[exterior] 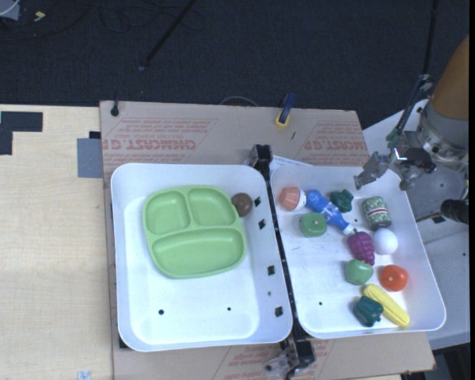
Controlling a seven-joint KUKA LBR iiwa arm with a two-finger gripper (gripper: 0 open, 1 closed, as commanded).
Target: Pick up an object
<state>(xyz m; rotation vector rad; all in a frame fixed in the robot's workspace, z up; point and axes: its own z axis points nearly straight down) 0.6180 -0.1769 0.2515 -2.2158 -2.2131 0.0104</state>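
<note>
From the overhead camera I'm seeing the hand hanging over the far right corner of the right bin, up above its rim, and its two dark fingers are standing wide apart with nothing between them. The arm is reaching in from the right edge of the desk.

The pickable things are all sitting low in that right bin. Along its far edge I'm looking at a peach and white ball, a blue bottle lying slantwise, a dark teal piece and a small can. A green round piece is lying just beside the bottle. Toward the middle I'm seeing purple grapes touching a white egg, then a green pepper and an orange tomato. Near the bin's front right corner a yellow corn cob is resting against another teal piece.

In the left bin a green divided plate is lying, with a brown ball just beside its far right corner.
</note>
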